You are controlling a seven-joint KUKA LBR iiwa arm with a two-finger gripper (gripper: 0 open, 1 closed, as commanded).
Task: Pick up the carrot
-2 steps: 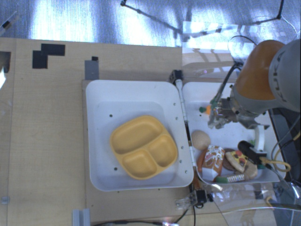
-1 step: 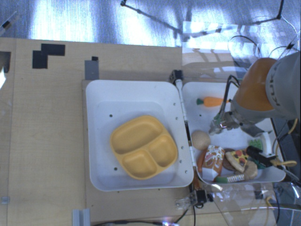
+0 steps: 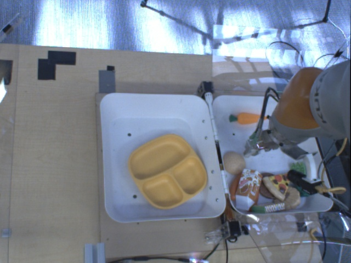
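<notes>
1. gripper (image 3: 253, 146) low over the right bin (image 3: 222, 109); whether the jaws are open cannot be told (too small, part hidden under the wrist), nothing seen between them.
2. carrot (image 3: 248, 118) lies flat above the jaws, near, apart, green end pointing left.
3. pale round ball (image 3: 234, 161) just below-left of the jaws; toy food heap (image 3: 269, 189) further below.
4. left bin (image 3: 109, 147) holds a yellow divided plate (image 3: 167, 170), well left of the jaws.
5. tan wooden bench (image 3: 49, 158); grey floor (image 3: 109, 15) beyond, bright patches.

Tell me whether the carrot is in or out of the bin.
In. The carrot lies flat on the floor of the right bin near its far wall, apart from the claw.
</notes>
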